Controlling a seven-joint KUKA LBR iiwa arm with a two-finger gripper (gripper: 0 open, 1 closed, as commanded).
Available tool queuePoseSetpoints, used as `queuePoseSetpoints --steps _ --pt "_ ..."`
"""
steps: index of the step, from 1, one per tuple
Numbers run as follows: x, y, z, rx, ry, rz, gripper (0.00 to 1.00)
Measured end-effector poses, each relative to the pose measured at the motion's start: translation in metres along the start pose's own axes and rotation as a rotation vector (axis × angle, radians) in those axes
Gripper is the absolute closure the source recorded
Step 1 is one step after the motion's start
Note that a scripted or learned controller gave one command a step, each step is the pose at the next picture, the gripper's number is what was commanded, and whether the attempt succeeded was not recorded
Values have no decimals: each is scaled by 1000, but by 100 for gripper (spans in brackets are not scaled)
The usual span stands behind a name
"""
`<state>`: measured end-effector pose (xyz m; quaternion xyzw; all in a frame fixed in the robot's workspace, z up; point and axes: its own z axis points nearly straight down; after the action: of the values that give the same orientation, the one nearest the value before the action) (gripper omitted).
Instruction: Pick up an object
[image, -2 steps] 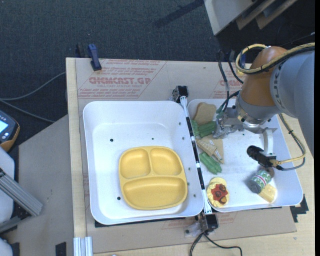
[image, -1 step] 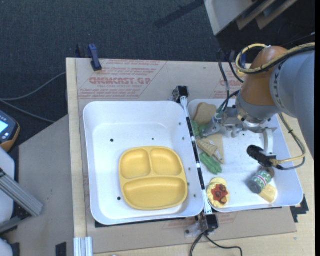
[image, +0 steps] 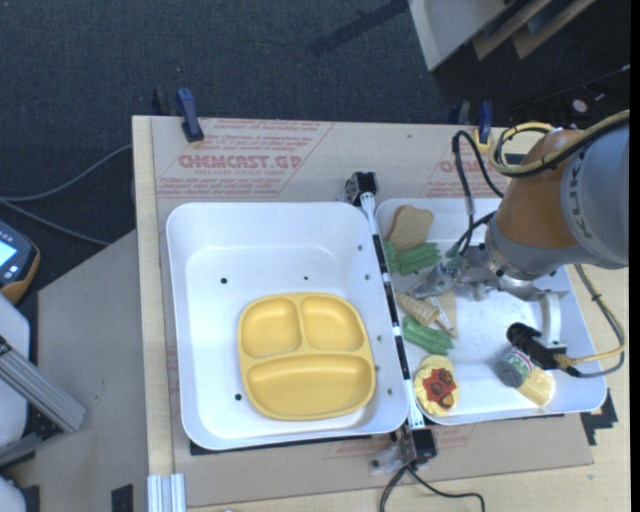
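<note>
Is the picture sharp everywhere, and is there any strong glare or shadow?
Camera view: soft even light, mild glare on the left bin; the yellow tray is sharp; the arm looks slightly blurred and shades the right bin beneath it.

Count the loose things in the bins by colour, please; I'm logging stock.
Yellow: 2, plate, block
Green: 2, upper piece, lower piece
Tan: 1, bread
Red-topped: 1, pizza
Total: 6; the pile under the gripper is unclear.

Two white bins (image: 200, 300), one yellow plate (image: 303, 355)
</note>
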<state>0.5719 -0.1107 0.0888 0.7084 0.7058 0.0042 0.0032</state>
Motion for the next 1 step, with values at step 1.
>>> queuePoseSetpoints --steps 1 --pt "16 66 1 1 -3 -8 0"
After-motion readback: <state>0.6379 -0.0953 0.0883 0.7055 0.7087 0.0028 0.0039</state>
